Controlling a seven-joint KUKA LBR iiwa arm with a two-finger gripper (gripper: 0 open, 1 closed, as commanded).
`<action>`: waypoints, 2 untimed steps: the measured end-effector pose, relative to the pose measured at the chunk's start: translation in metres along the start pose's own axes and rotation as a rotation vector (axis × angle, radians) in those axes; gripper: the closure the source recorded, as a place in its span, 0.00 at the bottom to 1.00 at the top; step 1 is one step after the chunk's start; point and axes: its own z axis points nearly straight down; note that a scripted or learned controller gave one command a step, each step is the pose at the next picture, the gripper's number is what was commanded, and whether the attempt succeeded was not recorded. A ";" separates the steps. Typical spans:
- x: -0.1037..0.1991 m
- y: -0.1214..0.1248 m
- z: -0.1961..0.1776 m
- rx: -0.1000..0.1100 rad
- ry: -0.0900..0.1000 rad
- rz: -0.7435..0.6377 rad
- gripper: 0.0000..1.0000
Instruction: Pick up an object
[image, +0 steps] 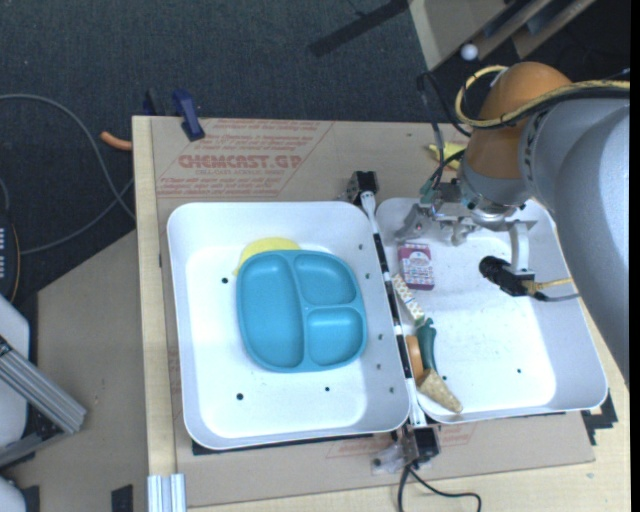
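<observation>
A blue divided tray (300, 308) lies in the left bin (200, 330), a small pink packet (416, 266) sits loose by the right bin's (540, 380) left wall, and the gripper (470, 218) hovers just beyond it, grasping nothing

Dark carpeted floor (250, 60), black cable (70, 150) looping left, plywood bench top (240, 160), blue clamp (187, 115)
</observation>
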 end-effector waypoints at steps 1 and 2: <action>-0.001 -0.004 -0.001 -0.004 0.001 0.001 0.00; -0.004 0.000 0.000 -0.001 0.002 -0.001 0.00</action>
